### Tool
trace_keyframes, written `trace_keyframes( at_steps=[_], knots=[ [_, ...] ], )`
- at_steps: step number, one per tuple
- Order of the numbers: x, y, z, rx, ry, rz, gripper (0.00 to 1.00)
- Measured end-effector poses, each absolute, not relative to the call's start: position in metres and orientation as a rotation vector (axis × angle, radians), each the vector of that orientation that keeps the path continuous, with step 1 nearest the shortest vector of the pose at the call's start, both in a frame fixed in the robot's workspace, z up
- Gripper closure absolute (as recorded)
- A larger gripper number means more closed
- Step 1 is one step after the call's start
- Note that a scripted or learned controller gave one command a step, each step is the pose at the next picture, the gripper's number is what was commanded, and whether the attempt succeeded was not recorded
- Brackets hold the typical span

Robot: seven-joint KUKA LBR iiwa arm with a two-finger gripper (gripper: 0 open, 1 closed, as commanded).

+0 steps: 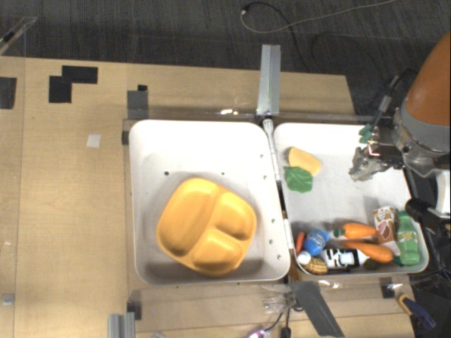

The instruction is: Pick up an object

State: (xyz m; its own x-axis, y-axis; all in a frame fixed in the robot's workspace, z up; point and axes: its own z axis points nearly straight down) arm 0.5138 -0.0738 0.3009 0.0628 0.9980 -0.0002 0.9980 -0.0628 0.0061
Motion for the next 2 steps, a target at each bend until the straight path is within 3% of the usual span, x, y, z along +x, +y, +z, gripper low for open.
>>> trace_keyframes(
  at_steps=[1, 2],
  knots=[
    [0.519, -0.144, 0.427, 2.631, 1.709, 0.006, 1.00],
    [0.519, -0.110, 0.290, 2.677, 1.642, 0.002, 1.00]
  ],
)
